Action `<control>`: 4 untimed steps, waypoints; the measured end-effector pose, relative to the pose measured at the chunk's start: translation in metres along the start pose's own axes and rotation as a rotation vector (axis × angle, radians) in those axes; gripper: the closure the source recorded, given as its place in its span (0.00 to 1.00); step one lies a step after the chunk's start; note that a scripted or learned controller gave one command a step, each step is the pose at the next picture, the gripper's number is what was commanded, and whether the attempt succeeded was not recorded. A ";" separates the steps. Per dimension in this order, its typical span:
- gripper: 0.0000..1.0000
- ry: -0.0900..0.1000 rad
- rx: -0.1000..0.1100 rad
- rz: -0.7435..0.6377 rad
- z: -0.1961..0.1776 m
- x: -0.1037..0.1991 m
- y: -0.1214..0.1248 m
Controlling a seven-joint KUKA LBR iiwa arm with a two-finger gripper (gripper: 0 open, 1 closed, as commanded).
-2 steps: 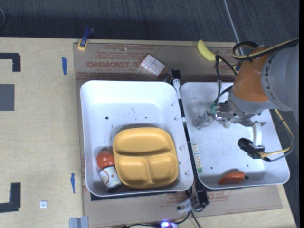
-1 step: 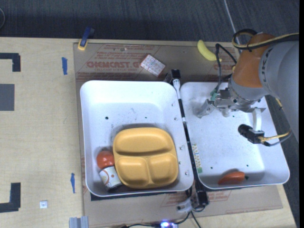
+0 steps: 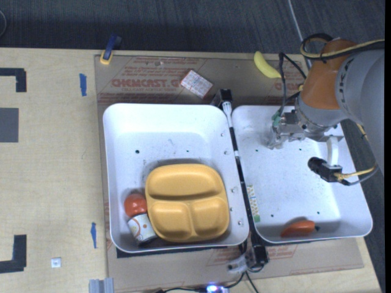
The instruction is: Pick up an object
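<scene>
Approach step judged in hand: gripper [image 3: 276,136] is positioned over the right bin [image 3: 287,182], finger state indeterminable. Descent toward the orange object [image 3: 298,227] is required next.

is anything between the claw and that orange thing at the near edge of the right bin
Nothing visible. The claw hangs over the far part of the right bin, and only bare white floor lies between it and the orange object by the near wall.
</scene>
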State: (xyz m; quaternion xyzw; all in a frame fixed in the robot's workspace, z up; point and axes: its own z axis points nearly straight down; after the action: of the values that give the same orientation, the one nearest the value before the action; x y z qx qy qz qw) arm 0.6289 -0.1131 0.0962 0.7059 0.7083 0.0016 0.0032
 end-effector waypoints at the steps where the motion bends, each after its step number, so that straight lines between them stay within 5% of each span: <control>1: 1.00 0.001 0.004 0.003 -0.078 -0.038 -0.017; 2: 1.00 0.002 0.003 0.001 -0.180 0.019 -0.043; 3: 1.00 0.003 0.009 0.004 -0.123 0.005 -0.019; 4: 1.00 0.003 0.009 0.002 -0.182 0.036 -0.086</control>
State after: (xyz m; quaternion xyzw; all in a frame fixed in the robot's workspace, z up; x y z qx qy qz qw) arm 0.5415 -0.0769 0.2775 0.7066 0.7076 -0.0003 -0.0011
